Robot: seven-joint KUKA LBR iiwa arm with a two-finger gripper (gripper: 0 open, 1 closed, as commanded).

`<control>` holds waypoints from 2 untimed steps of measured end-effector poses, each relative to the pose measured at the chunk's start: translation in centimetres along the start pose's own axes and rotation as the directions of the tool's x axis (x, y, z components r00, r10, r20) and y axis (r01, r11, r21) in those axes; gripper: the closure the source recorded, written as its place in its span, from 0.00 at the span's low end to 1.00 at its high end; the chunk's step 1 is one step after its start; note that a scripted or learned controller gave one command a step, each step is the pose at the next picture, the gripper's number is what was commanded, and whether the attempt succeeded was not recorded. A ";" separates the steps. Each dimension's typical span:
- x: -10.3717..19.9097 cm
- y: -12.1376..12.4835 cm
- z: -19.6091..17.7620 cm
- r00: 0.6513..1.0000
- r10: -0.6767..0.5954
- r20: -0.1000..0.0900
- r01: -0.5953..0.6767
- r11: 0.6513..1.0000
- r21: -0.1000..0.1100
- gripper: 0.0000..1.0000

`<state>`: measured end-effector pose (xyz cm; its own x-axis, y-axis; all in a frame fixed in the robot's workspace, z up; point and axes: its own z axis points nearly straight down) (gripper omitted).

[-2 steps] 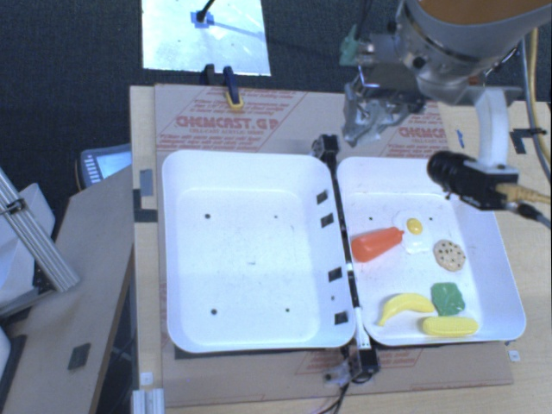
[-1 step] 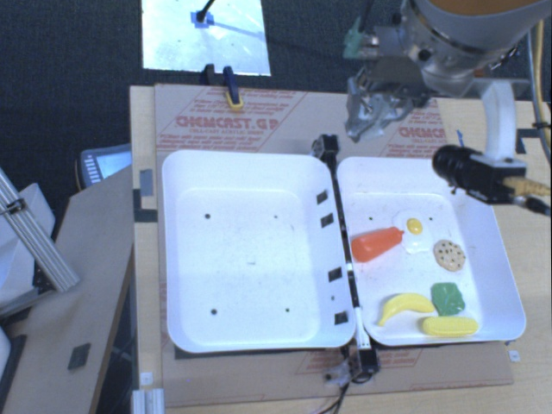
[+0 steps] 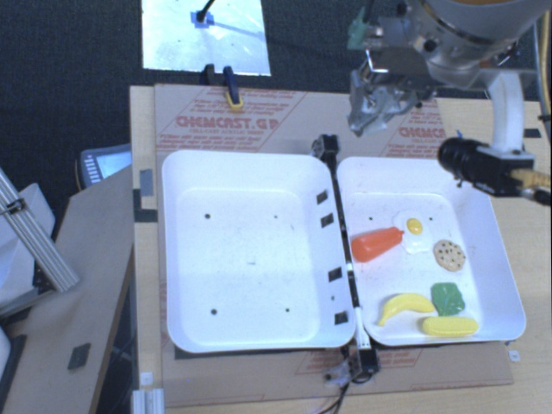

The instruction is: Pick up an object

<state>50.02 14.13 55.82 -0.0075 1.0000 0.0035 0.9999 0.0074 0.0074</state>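
Six toy foods lie in the right bin as the arm hangs over the bench's far edge. Nearest the onlooker, a yellow corn cob lies along the bin's front wall, with a green leafy piece just behind it and a banana curving to its left. Farther in sit a round cookie, a fried egg and an orange carrot, the carrot's long axis running left to right with a slight upward tilt, its blunt end close to the divider between the bins. The left bin lies beside it. Beyond both bins, red lettering on the sheet beneath them reads "CHEMCAST", followed by what looks like "GP", printed once behind each bin. The gripper hangs high above the right bin's back rim, nothing between its fingers; whether they stand apart or together cannot be told from here. Every object lies forward of and below it, the carrot and egg being closest, so a pick looks to call for a move toward the viewer and down.
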 end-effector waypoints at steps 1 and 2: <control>0.0 0.0 -1.1 1.000 -0.001 -0.001 0.001 1.000 -0.002 1.00; 0.0 0.1 -2.2 1.000 -0.002 -0.002 0.002 1.000 -0.005 1.00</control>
<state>50.06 14.13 58.06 -0.0098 0.9999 0.0054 0.9999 0.0097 0.0121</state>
